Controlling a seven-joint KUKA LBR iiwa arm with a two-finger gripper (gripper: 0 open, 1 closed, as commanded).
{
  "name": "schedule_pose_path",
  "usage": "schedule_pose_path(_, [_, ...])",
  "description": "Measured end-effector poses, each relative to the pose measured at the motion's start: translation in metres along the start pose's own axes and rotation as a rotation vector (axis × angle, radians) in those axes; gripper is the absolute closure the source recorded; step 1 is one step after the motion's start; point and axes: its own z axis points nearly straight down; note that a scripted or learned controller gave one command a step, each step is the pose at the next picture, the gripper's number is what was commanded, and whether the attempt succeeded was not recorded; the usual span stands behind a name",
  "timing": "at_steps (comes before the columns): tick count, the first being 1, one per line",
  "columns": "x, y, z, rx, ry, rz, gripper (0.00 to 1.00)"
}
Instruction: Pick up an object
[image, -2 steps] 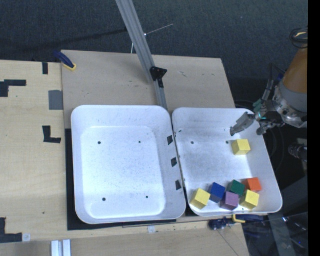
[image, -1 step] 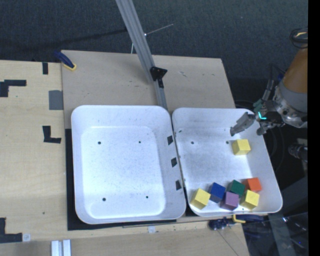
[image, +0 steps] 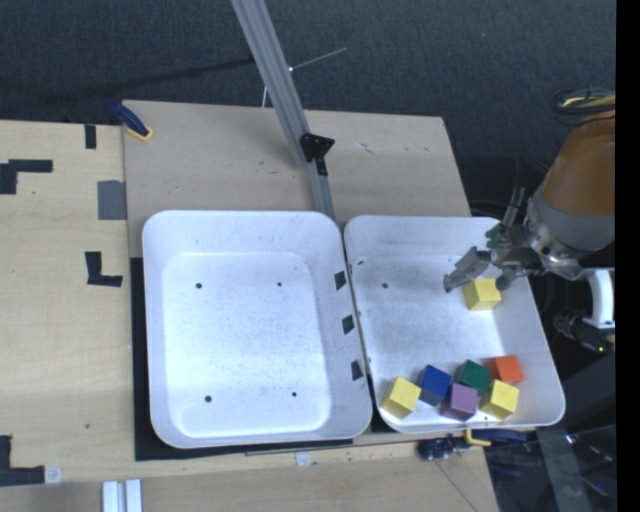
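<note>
Yellow cube (image: 483, 293) sits alone in the upper right part of the right bin (image: 400, 300), and it looks like the object being gone after. The gripper (image: 478, 268) hangs right at the cube's upper edge, its dark fingers (image: 462, 274) angled down and to the left of it. Whether the jaws are apart, together, or clamped on the cube I cannot tell; the fingers overlap the cube's top and nothing clearly shows it between them. Lying apart from the others, the cube makes an easy target, with room around it for fingers to come down.

Well below the yellow cube, along the right bin's near wall, the other blocks are bunched together: a second yellow block (image: 401, 396) at the left end, then a blue block (image: 435, 384), a purple block (image: 463, 400), a green block (image: 473, 376), another yellow block (image: 503, 398) and an orange block (image: 508, 369) at the right end. They touch or nearly touch, so a grasp there would probably be harder.

Right of the yellow cube, the arm (image: 580, 190) reaches in over the bin's far right rim. Left of the cube, past the shared rims, lies the left bin (image: 245, 235). Both bins rest on the wooden counter (image: 200, 150).
</note>
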Motion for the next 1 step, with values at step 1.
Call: schedule_pose_path(1, [-0.0097, -0.0032, 0.0545, 0.001, 0.000, 0.001, 0.00])
